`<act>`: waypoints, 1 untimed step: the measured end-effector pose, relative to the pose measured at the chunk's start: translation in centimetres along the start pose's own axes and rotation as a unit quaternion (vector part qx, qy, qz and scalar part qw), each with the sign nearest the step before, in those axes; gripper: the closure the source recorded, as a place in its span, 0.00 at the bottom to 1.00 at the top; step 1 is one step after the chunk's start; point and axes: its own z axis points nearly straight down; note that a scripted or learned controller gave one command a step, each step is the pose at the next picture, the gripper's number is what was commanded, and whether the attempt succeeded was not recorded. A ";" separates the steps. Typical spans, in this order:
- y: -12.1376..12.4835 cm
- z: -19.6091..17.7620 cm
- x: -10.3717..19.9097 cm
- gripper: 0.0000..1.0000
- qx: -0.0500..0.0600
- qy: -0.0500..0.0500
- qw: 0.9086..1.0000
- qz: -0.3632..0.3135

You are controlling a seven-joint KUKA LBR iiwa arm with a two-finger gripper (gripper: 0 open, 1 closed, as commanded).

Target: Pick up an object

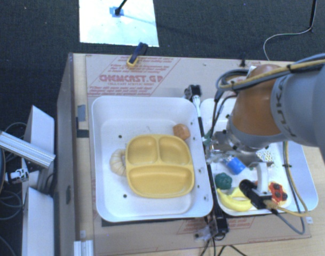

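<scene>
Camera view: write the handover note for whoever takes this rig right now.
Gripper: low over the right bin, by its left wall; whether it holds anything cannot be told.
Right bin: blue piece just beside the gripper, green piece, banana and orange toy toward the near end.
Left bin: yellow tray, brown ball at its far right corner, pale thing at its left edge.
Done: no lifted object visible.
Left: grasp and lift one object; the blue piece looks the likeliest.
</scene>
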 end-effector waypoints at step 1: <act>0.6 0.0 -1.5 1.00 0.000 0.000 1.000 0.001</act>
